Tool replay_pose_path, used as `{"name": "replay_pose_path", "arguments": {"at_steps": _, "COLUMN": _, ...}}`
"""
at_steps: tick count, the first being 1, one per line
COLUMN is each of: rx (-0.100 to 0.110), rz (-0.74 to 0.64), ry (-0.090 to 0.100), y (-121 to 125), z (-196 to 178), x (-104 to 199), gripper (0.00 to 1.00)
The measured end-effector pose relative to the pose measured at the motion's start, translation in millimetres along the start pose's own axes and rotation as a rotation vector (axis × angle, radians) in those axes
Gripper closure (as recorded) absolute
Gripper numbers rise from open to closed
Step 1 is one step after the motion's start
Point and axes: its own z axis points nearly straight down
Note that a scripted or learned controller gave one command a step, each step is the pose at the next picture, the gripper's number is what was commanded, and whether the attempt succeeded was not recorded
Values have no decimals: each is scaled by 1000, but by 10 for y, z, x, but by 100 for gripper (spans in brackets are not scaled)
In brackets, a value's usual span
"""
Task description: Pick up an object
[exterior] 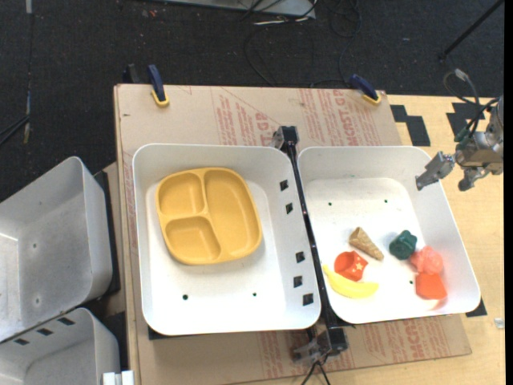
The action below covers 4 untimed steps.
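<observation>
The right bin (377,167) holds a tan wedge (366,243), a dark green piece (403,245), a red piece (349,264), a yellow banana shape (349,286), a pink piece (428,258) and an orange piece (430,285), all clustered in its near half. My gripper (451,175) hovers over the bin's far right rim, open, with nothing between its two fingers. It stands up and to the right of the green piece, apart from every object.
The left bin (152,295) carries a yellow divided plate (208,215). A black clip strip runs between the bins. Two grey tubs (44,239) sit at the left, off the bench. Blue-and-yellow clamps (158,87) hold the board's far edge.
</observation>
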Motion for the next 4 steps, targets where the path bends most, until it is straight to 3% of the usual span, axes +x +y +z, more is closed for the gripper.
{"name": "replay_pose_path", "arguments": {"at_steps": 3, "rx": 6, "rz": 3, "ry": 3, "y": -107, "z": 1768, "x": 103, "gripper": 0}}
{"name": "replay_pose_path", "arguments": {"at_steps": 4, "rx": -2, "rz": 3, "ry": -1, "y": -84, "z": 1624, "x": 94, "gripper": 100}}
